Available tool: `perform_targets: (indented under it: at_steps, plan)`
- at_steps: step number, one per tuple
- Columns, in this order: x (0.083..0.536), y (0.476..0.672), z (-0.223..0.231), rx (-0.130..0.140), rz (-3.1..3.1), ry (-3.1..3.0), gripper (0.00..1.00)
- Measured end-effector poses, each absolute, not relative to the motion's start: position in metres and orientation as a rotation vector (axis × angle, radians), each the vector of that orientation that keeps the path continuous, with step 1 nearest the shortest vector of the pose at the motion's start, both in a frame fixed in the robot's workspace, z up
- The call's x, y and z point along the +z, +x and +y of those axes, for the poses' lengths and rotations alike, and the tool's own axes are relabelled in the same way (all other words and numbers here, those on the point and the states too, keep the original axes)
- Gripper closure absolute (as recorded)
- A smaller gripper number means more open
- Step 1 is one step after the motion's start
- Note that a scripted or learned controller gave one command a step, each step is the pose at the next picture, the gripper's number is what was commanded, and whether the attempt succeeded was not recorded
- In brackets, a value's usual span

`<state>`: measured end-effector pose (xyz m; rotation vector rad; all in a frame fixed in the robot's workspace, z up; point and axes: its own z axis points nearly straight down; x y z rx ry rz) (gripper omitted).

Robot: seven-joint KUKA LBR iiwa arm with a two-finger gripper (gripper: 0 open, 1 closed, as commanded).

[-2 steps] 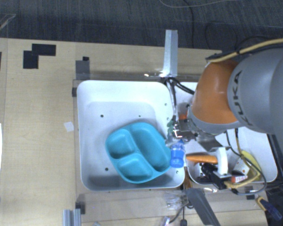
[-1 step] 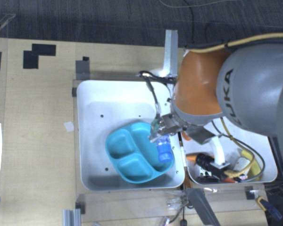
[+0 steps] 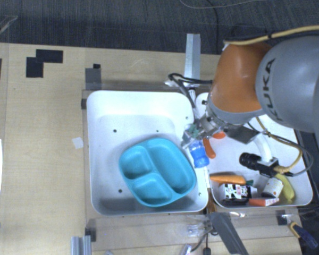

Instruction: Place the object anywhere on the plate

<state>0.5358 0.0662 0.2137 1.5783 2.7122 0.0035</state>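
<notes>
- Camera view — the gripper (image 3: 194,136) hangs over the rim shared by the two bins. Its fingers are closed on the upper end of a small blue bottle (image 3: 199,156).
- The bottle dangles at that rim, just off the right edge of the plate (image 3: 157,171), not yet over it.
- The plate lies in the near right corner of the left bin (image 3: 111,126), and its three compartments are bare.
- Handling, as a judgement: the bottle looks light, stiff and smooth-walled, so it may swing or slip. Its top is a narrow hold — a grasp across the body would be steadier.
- Count: one bottle, one plate, two bins.
- The right bin (image 3: 308,198) holds one banana (image 3: 285,189) and one carrot (image 3: 227,178) near its near edge. It also holds a few small items too cluttered to name.
</notes>
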Motion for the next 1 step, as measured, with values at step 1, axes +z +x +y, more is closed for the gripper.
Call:
perform_targets:
  at_steps: [1]
  plan:
    - [0.1850,0.5412,0.0840,0.005,2.813,1.390,1.00]
